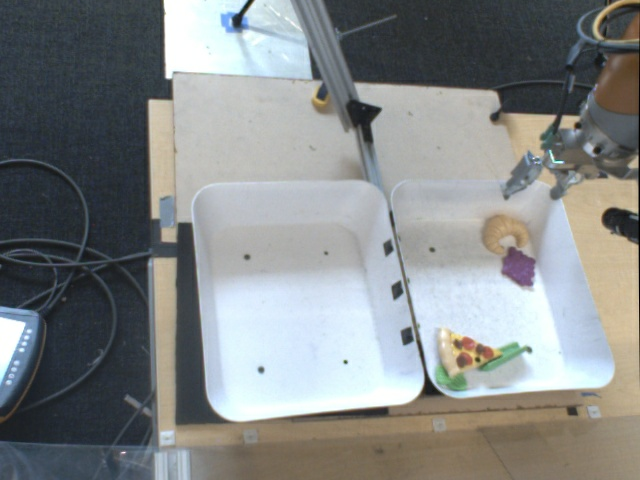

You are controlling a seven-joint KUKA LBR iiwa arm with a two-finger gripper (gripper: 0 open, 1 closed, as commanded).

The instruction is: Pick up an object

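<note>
The pincer (538,176) hung open and empty over the right bin's (590,308) far edge. Just below it lay a croissant (505,233), purple grapes (518,266) touching that, a pizza slice (464,350) farther down.

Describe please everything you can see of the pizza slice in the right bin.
The pizza slice looks like a small plastic toy: a yellow wedge with red dots on top. It lies flat on the floor of the right bin, near the front edge, its narrow end toward the far side. A green bean-like piece lies against its right side. Nothing grips it.
</note>
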